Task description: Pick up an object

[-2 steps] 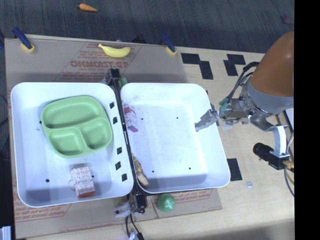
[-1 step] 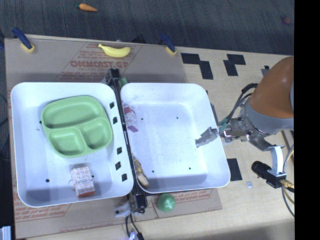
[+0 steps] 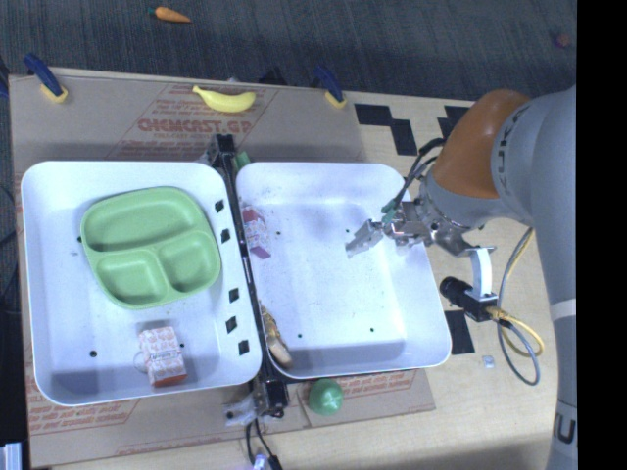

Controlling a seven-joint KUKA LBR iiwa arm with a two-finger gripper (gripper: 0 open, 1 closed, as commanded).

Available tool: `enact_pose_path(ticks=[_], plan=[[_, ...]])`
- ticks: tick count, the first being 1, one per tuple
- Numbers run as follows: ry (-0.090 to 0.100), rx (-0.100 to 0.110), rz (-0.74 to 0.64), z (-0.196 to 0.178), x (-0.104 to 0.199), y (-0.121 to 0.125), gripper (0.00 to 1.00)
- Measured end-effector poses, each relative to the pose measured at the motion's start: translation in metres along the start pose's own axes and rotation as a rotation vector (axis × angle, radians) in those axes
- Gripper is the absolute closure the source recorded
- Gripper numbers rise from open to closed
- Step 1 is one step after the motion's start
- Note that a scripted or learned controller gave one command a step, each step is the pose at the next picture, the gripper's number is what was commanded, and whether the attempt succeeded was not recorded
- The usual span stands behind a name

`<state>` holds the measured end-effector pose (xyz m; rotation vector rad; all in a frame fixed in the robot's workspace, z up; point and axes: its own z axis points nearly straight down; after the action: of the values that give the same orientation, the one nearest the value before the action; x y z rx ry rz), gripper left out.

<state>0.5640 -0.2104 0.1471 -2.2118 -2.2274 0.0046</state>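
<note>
cardboard-topped bench [image 3: 392, 116] over dark carpet: left bin [image 3: 39, 262] holds a green divided tray [image 3: 147, 243] and a small packet [image 3: 160, 352], light, crinkly, best pinched across its narrow sides. right bin [image 3: 392, 351] has a wrapper [image 3: 255, 231] at its left wall; the gripper [image 3: 364, 240] hovers there, fingers spread, holding nothing.

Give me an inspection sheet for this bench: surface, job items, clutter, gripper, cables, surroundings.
Surface: cardboard-covered bench bearing the left white bin and right white bin.
Job's things: green three-compartment plastic tray and small red-and-white packet in the left bin; red-and-white wrapper and small tan object along the right bin's left wall.
Clutter: yellow banana behind the bins; green ball in front.
Gripper: two-finger gripper over the right bin, holding nothing visible.
Cables: yellow cable looped by the arm.
Surroundings: dark carpet with a small orange object.
</note>
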Motion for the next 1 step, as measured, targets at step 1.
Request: enact_pose_path(ticks=[1], plan=[[0.001, -0.004, 0.001, -0.0117, -0.0006, 0.0293, 0.00]])
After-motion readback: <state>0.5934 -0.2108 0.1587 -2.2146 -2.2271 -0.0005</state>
